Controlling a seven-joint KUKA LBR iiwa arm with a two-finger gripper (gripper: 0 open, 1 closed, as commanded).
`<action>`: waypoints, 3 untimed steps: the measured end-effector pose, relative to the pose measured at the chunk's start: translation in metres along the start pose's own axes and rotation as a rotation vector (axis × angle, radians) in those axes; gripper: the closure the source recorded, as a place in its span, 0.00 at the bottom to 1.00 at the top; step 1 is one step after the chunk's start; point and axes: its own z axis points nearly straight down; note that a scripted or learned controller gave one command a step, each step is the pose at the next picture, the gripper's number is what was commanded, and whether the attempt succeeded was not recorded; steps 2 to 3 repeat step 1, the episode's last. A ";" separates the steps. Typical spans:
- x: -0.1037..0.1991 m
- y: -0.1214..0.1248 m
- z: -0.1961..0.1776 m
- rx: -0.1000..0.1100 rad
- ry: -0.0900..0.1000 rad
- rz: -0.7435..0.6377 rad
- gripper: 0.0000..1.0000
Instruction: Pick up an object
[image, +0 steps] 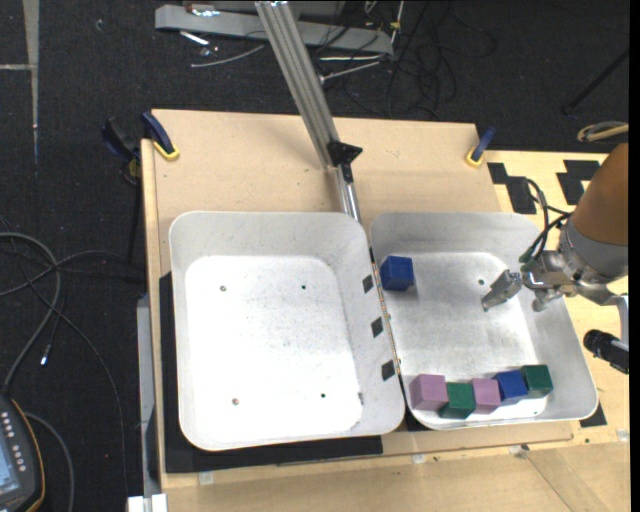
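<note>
My gripper (518, 296) hangs over the right side of the right bin (470, 240), open, with nothing between its fingers. A blue cube (397, 272) sits alone near that bin's upper left, well to the left of the gripper. Along the bin's front wall lies a row of cubes: a purple one (429, 391), a green one (460, 398), a pink-purple one (486, 393), a blue one (512, 384) and a green one (537, 378). The row is below the gripper and apart from it.
The left bin (200, 240) stands beside the right one, their rims overlapping in the middle. A slanted metal pole (305, 90) reaches down to the bins' back edge. Clamps hold the wooden bench at its back corners.
</note>
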 end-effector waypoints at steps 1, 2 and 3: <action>-0.005 -0.038 0.057 0.001 0.002 -0.001 0.00; -0.005 -0.038 0.057 0.001 0.002 -0.001 0.00; -0.005 -0.038 0.057 0.001 0.002 -0.001 0.00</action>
